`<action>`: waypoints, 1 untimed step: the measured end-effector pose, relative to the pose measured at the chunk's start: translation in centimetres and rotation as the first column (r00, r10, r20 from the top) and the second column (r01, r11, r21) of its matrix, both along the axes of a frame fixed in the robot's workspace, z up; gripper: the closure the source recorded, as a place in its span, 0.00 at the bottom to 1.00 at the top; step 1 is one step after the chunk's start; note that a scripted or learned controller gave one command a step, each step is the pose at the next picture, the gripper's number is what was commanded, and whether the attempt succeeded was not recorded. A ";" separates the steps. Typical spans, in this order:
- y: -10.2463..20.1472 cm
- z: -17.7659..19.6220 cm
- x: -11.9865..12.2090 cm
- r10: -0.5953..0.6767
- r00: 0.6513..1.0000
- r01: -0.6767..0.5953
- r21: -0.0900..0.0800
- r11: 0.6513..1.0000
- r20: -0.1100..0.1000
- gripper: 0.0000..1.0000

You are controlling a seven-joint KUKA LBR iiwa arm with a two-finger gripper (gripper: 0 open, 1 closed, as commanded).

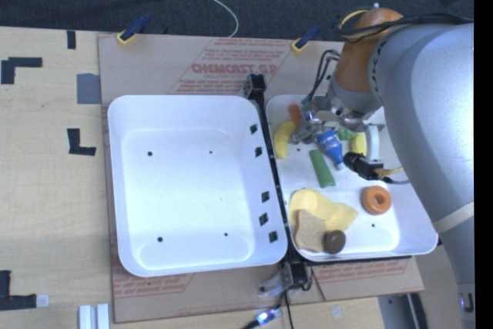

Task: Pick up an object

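My gripper (310,127) is down in the upper part of the right bin (412,239), below the orange wrist band. It hovers among a small cluster: a yellow banana-shaped piece (283,139) to its left, a small orange piece (294,111) just above, a blue object (331,147) to its right and a green stick (322,167) below. The arm hides part of this cluster. I see nothing clearly between the gripper's tips.
Lower in the right bin lie an orange ring (376,199), a yellow flat piece (327,208), a bread slice (309,230) and a brown ball (333,241). A yellow-green object (359,143) sits beside the arm. The left bin (115,166) adjoins across black clips (262,158).
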State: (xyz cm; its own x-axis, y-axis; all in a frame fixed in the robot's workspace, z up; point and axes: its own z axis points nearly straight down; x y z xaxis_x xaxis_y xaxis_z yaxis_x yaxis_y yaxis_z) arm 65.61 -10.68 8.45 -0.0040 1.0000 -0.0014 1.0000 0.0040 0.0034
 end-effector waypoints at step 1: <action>1.8 10.5 -8.6 -0.004 1.000 0.004 0.002 1.000 -0.003 1.00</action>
State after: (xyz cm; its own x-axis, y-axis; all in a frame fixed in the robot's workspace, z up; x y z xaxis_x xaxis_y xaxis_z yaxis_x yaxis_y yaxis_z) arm 57.00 -8.89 18.93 -0.0002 1.0000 0.0011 1.0000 0.0002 0.0003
